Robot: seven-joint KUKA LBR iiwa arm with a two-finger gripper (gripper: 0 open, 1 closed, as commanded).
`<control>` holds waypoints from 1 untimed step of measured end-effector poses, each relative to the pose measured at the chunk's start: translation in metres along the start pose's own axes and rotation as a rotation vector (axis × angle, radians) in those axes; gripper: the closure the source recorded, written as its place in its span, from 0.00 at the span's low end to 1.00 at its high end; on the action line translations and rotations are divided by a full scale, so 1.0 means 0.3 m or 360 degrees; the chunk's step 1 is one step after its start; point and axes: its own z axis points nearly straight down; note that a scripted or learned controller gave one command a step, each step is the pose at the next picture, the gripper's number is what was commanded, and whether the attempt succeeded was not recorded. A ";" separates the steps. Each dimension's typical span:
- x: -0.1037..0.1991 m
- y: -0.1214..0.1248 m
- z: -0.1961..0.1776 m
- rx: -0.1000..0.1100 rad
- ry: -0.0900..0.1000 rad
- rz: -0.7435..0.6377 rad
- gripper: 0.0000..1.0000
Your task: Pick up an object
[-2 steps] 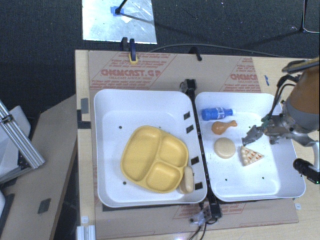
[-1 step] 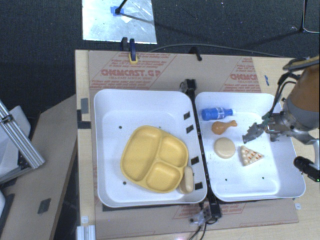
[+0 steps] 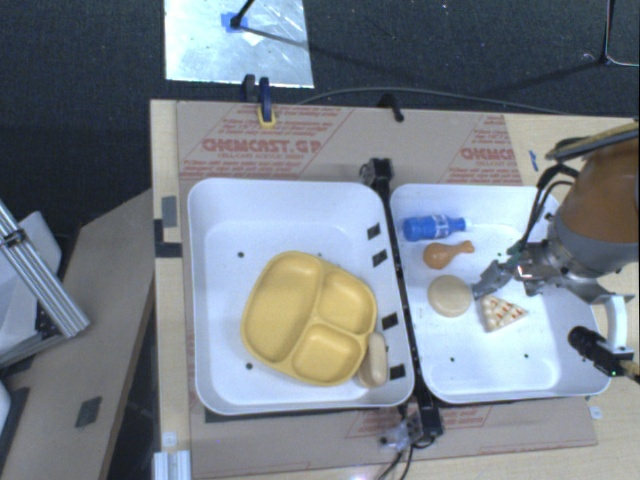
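While the gripper [image 3: 492, 280] hovered with fingers spread and empty in the right bin [image 3: 500, 383], the pizza slice [image 3: 501, 313] lay just beside it; seemingly light, stiff and flat, best pinched across its edges.

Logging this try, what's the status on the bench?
Gripper low in right bin, jaws unclear. Nothing seen held. Tan round piece and pizza slice beside it. Blue bottle behind.
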 end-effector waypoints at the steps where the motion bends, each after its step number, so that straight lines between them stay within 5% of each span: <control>1: 0.002 0.012 0.205 -0.0004 -0.0001 0.0000 0.00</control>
